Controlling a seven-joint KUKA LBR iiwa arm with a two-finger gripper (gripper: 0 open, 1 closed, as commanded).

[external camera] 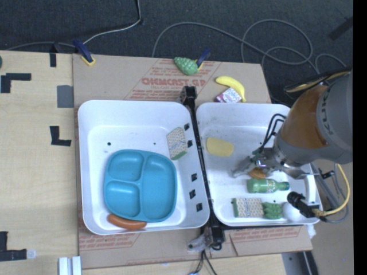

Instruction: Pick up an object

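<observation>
A: Dark carpet and loose cables run across the top of the frame; below them the table [34, 171] carries a brown cardboard sheet [143, 79] and two shallow white bins side by side. What is in them?

B: The left white bin [92, 119] holds a blue compartment plate [140, 185], an orange sausage-shaped toy [126, 222] at the plate's lower edge, and a small patterned sponge block [178, 142] against the divider. The right white bin [229, 116] holds a flat yellow disc [220, 147], a green bottle with an orange cap [266, 185], a speckled green-and-white packet [249, 207] and a green lumpy toy [273, 211] just right of it.

A: And the arm?

B: The grey arm with its orange band [312, 125] reaches in from the right of the frame. The gripper [252, 166] sits low in the right bin, just above the bottle in the frame and right of the disc. Its fingers look spread, one prong pointing left, and I see nothing between them.

A: What could go wrong?

B: I judge the bottle the likeliest target. It lies on its side and is round, so a closing finger could roll it toward the packet instead of pinching it. The fingers may also close between disc and bottle and catch neither.
</observation>
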